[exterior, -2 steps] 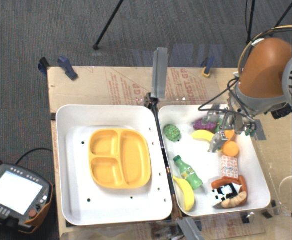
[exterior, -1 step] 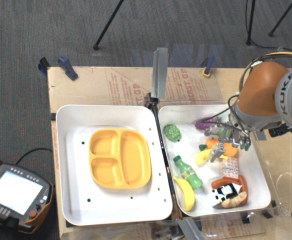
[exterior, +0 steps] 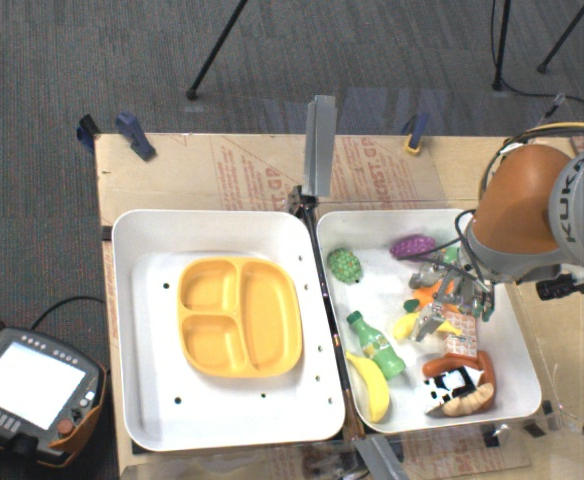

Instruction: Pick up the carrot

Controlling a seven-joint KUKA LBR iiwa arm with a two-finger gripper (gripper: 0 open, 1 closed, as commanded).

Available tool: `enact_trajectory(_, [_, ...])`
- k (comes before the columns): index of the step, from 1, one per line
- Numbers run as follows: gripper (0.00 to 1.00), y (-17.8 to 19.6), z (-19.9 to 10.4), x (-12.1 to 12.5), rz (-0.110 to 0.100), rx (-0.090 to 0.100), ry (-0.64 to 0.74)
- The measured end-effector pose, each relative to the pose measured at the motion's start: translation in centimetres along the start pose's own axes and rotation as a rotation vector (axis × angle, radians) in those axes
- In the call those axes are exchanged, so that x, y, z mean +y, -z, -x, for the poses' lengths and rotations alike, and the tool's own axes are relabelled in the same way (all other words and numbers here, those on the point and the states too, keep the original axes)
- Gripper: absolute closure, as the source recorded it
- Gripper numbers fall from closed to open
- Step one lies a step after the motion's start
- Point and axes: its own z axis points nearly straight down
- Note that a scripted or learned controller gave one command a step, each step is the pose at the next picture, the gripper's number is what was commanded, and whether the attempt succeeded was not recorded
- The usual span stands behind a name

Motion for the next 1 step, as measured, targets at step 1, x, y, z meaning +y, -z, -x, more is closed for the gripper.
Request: enact_trajectory(1, [1.00,1.07,0.12,0.14,0.000,-0.004,0.006])
